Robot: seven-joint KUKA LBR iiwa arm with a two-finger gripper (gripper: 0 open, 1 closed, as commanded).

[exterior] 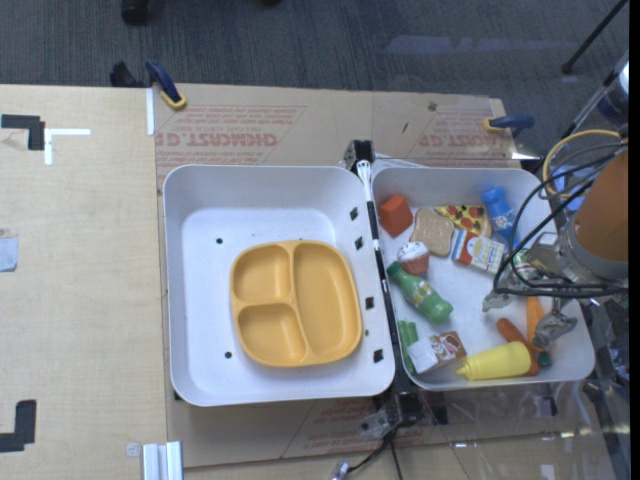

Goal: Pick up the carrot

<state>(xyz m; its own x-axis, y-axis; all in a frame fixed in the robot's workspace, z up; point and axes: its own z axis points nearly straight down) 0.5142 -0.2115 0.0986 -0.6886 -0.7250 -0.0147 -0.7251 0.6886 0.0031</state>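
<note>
Two metal fingers of the gripper (532, 311) hang spread wide over the near right corner of the right bin (470, 379), and I see the carrot (534, 317) lying in the gap between them, not yet pinched. Just beside it toward the bin's near wall lies a yellow bottle (496, 362); a green bottle (421, 295) sits well apart toward the divider. My judgement: I should drop straight down, keep the fingers square across the carrot's narrow width, and close without nudging the yellow bottle.
</note>
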